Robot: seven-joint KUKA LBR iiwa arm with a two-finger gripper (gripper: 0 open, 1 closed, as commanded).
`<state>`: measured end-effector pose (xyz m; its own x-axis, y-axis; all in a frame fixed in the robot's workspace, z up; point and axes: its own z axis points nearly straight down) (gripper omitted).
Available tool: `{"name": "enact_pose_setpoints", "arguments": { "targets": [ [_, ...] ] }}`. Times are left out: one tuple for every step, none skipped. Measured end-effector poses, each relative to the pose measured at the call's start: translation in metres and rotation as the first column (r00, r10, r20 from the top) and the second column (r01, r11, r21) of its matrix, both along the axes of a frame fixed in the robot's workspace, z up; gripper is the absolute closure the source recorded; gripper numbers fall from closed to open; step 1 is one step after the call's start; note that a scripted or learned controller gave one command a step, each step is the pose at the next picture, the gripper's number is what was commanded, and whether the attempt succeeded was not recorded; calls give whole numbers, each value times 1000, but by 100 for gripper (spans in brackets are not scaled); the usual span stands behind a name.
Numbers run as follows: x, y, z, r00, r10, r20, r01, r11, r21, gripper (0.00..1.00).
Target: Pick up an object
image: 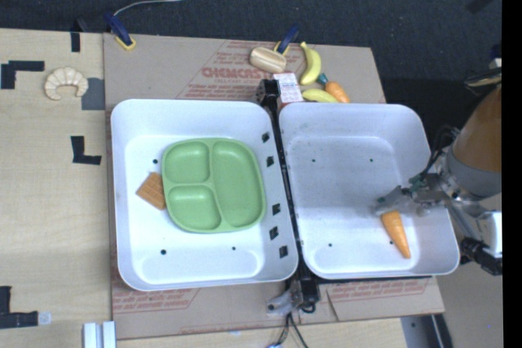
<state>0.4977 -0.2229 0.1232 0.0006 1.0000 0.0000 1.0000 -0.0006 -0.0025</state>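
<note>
In the camera view, the arm (481, 151) comes in from the right over the right bin (359, 122), and its gripper (401, 200) sits low near that bin's right wall. A carrot (395, 232) lies on the bin floor just below and slightly ahead of the gripper, its wide end up close under the fingertips and its pointed end aimed away toward the bin's near rim. The tips are right at the carrot's blunt end, but whether they touch it cannot be told. The carrot lies beside the fingers, not between them, so the gripper has hold of nothing that can be seen. How far apart the fingers stand cannot be made out; they blur into one grey shape.

Well to the gripper's left, across the divider between the bins, the left bin (130, 257) holds a green plate (214, 183) with three compartments, and an orange wedge (152, 191) peeks out from under the plate's far edge. Beyond the right bin, on the cardboard, lie a banana (310, 65), a bread roll (267, 58) and a small box (287, 85). Far off to the left, on the bench, rests a croissant (66, 82).
</note>
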Motion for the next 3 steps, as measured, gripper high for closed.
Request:
{"name": "enact_pose_setpoints", "arguments": {
  "targets": [
    [-13,38,-37,1000,0,7,0,1000,-3,0],
    [-12,38,-27,1000,-1,8,1,1000,-4,100],
    [27,105,-36,1000,3,8,-3,1000,1,100]
  ]
}}
